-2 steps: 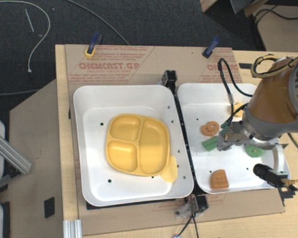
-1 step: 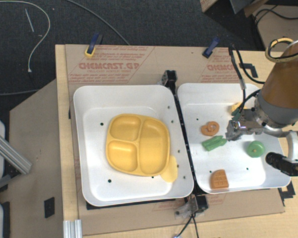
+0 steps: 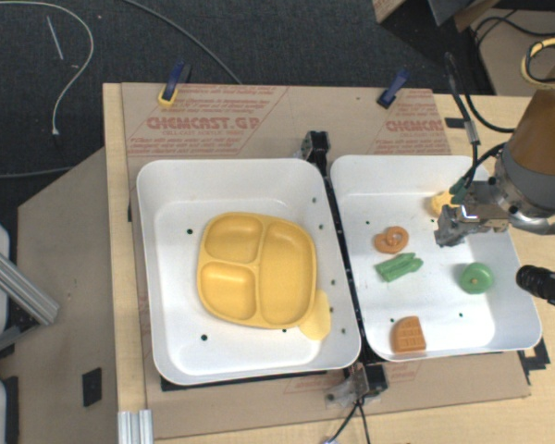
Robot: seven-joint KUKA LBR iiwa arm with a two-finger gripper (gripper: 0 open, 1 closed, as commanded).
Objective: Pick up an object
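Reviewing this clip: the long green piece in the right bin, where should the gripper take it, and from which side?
Likely across its narrow middle, coming straight down from above. The green piece lies flat on the right bin floor, long axis running left-right with a slight tilt, so fingers closing across the short width should span it. The orange ring above it sits close, so keep the fingers clear of it.
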